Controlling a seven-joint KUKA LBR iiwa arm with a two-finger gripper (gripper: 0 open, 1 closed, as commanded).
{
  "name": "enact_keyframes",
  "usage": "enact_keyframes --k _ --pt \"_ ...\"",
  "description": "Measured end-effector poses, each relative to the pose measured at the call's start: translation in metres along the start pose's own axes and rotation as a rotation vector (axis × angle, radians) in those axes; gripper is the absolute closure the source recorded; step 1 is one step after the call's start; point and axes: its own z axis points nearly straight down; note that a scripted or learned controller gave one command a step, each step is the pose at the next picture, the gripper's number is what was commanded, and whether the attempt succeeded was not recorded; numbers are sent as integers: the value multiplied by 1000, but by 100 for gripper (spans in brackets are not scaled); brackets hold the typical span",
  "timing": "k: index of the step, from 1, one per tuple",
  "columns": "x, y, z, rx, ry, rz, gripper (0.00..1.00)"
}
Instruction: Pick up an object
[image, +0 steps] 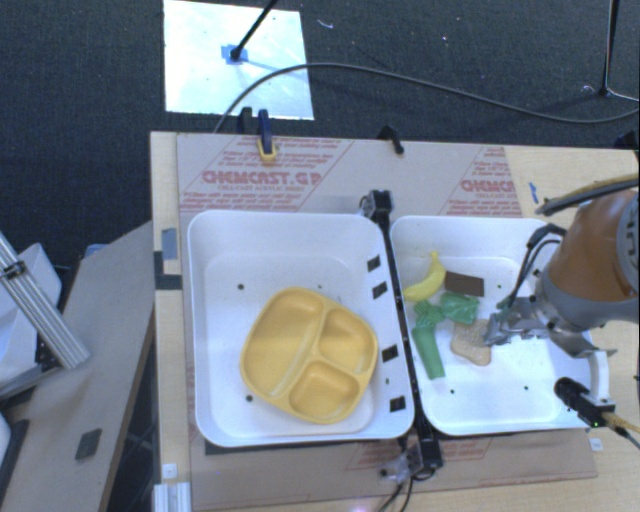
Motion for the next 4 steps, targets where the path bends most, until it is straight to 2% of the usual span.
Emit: enact_keyframes --k 1,2,3,4 --pt "4 3 -63 4 -3 -3 100" --pt "8 15 -116 4 -3 -4 100" --pt "8 17 -163 6 -3 -4 100" --pt "62 22 -168 8 0 -8 100"
